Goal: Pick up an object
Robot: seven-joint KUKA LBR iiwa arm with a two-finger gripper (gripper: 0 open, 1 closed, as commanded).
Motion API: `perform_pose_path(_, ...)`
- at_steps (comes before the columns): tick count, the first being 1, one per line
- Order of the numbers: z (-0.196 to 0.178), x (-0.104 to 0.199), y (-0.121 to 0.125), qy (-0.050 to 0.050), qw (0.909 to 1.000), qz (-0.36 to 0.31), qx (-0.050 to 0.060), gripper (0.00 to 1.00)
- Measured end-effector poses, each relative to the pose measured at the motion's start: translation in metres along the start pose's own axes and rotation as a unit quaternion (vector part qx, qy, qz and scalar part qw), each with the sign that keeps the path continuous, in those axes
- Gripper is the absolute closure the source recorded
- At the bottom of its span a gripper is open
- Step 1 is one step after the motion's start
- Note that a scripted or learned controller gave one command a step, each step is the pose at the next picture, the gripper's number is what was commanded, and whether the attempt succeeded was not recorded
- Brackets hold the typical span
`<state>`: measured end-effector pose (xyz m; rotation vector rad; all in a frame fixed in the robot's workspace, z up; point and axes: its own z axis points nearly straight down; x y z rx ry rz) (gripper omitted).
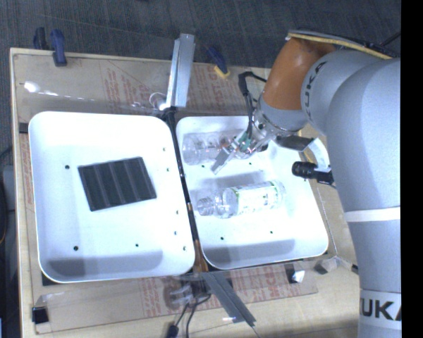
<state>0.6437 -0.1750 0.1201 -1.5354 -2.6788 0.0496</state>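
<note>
1. Bottles are the things to pick here: two clear plastic ones lie in the right bin [307,241], and I describe every place relative to this bin.
2. The gripper [221,162] is low over the far half of the right bin, near its left wall, with the fingers pointing down and to the left. Whether the fingers are closed or apart I cannot tell, because they look like one thin grey shape.
3. The upper clear bottle [199,148] lies on its side in the far left part of the right bin, just beside the gripper tip on its left and far side; it seems to touch the tip, but I cannot tell if it is between the fingers.
4. The labelled clear bottle [241,199] lies on its side in the middle of the right bin, nearer to the front than the gripper and apart from it. Its cap end points to the left wall.
5. The grey arm [352,125] with the orange band [290,76] comes over the right rim of this bin.
6. The left bin [49,252] touches the right bin along its left wall and contains a dark ribbed flat panel [117,182].
</note>
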Motion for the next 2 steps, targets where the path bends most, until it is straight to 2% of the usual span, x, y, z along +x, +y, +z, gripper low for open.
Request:
perform_pose_path(1, 0.026, 0.072, -0.052, -0.015, 0.9992, -0.025, -0.026, 0.00)
perform_pose_path(2, 0.002, -0.016, -0.028, -0.004, 0.9970, 0.076, -0.018, 0.00)
